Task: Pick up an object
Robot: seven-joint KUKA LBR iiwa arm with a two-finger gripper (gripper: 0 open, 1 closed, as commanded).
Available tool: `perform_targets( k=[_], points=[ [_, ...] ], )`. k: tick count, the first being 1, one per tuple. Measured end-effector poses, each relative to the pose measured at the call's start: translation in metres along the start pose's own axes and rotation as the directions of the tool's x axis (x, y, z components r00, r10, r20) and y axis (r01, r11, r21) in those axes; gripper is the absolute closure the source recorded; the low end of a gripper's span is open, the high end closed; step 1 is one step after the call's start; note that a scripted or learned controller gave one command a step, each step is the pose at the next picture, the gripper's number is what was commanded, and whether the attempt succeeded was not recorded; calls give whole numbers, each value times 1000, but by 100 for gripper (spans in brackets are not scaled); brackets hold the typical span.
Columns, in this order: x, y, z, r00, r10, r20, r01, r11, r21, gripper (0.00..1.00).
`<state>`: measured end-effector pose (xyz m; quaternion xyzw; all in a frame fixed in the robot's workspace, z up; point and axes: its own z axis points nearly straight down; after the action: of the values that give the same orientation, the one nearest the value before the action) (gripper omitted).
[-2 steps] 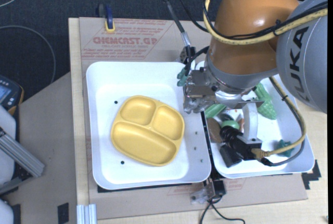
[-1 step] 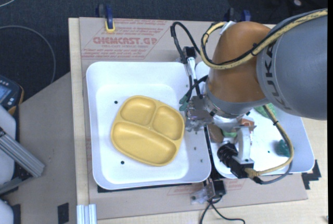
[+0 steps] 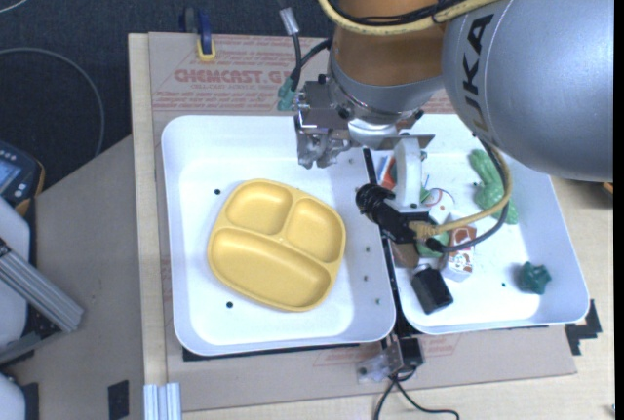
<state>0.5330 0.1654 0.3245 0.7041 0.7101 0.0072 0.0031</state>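
Observation:
A yellow divided plate lies in the left bin, taking up most of its floor. My gripper hangs over the far right corner of that bin, just beyond the plate's far edge, with the big grey and orange wrist above it. The right bin holds small items: a green toy, a dark green piece, a black block, a white and red cube and a small white ball. The arm hides the far part of the right bin.
A black cable fitting and a yellow hose hang from the arm over the wall between the bins. Cardboard lies under the bins. A blue clamp sits at the cardboard's far edge.

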Motion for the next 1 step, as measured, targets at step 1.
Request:
perform_targets(
  k=[1],
  points=[
    [-5, -3, -5, 1000, 7, 5, -7, 1000, 12, 100]
  ],
)
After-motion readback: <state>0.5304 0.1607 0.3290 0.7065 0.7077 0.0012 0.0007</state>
